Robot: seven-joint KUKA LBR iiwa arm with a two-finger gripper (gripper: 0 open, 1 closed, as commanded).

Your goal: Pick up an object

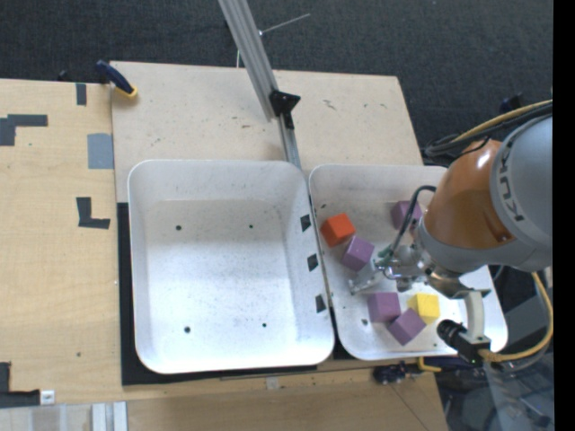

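Orange-banded arm [485, 209] hiding part of right bin [359, 180], gripper [388, 272] state unclear, purple blocks [358, 252] beside

My arm [503, 205] is grey with an orange band. Both bins [225, 268] are white, speckled with dark spots. One block [338, 229] is orange, one [428, 306] yellow, four purple [358, 252]. The bench [54, 241] is pale wood with grey tape marks.

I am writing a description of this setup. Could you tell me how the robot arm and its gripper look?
The arm is thick and rounded, with a grey shell and a broad orange band above the wrist. Dark cables run along it, and a yellowish one loops below. The gripper is a small metallic grey unit with thin fingers.
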